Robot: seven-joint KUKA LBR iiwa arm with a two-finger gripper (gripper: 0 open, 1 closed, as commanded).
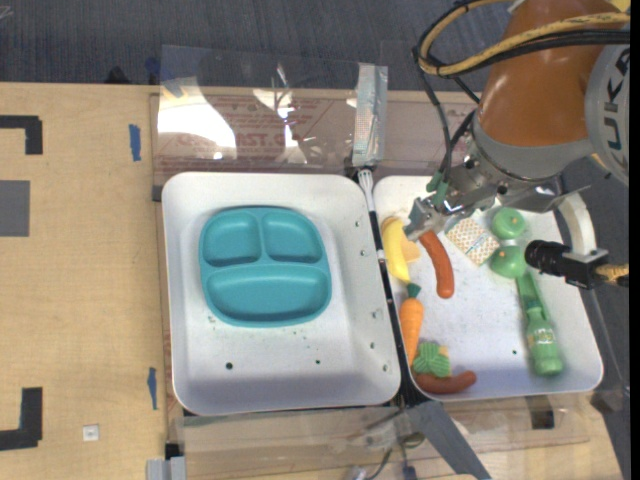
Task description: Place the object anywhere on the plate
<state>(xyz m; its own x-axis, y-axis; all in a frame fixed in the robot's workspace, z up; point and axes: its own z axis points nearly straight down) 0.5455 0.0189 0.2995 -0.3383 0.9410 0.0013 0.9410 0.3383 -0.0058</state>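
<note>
A teal divided plate (265, 266) lies in the left white bin (190, 368). The right bin (575, 368) holds several toy foods: a yellow banana (396, 250), a red sausage (439, 266), a carrot (411, 323), a green bottle (538, 328), a cracker (471, 239) and a green piece (508, 238). My gripper (430, 216) hangs low at the far left part of the right bin, just above the banana's far end and the top of the red sausage. It looks open, with nothing seen between its fingers.
A second sausage with a green leaf (440, 370) lies at the right bin's near edge. The wall between the bins (385, 298) runs next to the banana and carrot. A clear taped sheet (290, 118) lies behind the bins.
</note>
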